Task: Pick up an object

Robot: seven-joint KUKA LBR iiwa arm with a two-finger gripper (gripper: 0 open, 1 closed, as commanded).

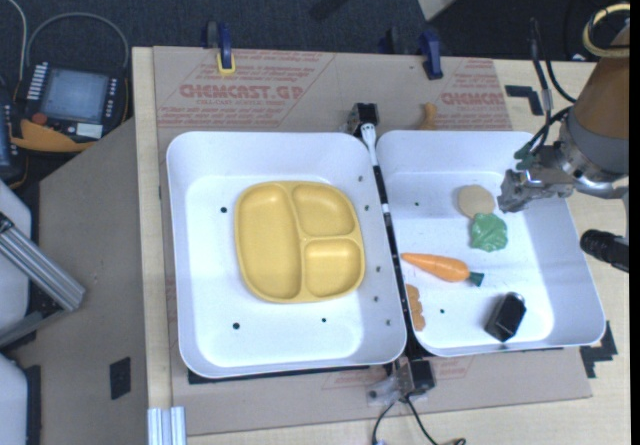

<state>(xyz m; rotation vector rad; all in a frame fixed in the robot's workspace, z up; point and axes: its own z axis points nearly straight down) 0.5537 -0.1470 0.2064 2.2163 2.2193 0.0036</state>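
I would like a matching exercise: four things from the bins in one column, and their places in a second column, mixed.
Things:
1. yellow tray
2. carrot
3. black object
4. green object

Places:
A. right bin, near the front corner
B. left bin
C. right bin, just below the beige object
D. right bin, near its left wall

Pairs: 1-B, 2-D, 3-A, 4-C

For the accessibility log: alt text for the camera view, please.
The gripper hangs over the right bin, beside a beige object and a green object; a carrot and a black object lie nearer the camera. The left bin holds a yellow divided tray.
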